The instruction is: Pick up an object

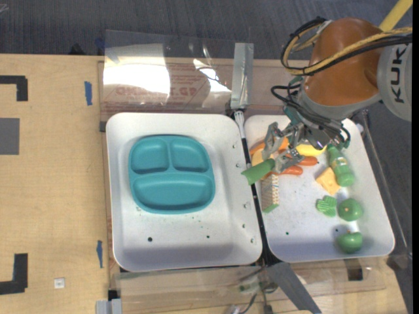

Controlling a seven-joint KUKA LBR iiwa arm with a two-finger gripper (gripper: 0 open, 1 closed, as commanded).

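Observation:
My gripper (280, 156) hangs over the left part of the right bin (308, 241), under the orange band of the arm (344, 57). A long green piece (257, 171) reaches from the gripper's tip leftwards across the rim between the two bins; whether it is gripped I cannot tell. Just below it lies a tan toothed piece (270, 193). Orange pieces (294, 171) sit partly hidden beneath the gripper. A yellow block (327, 180) lies to their right.
Green toys line the right bin's right side: a bottle shape (340, 167), a small one (326, 205), a round one (351, 209) and another (350, 241). The left bin (131, 241) holds a teal divided plate (171, 174). A clear plastic sheet (170, 77) lies behind it.

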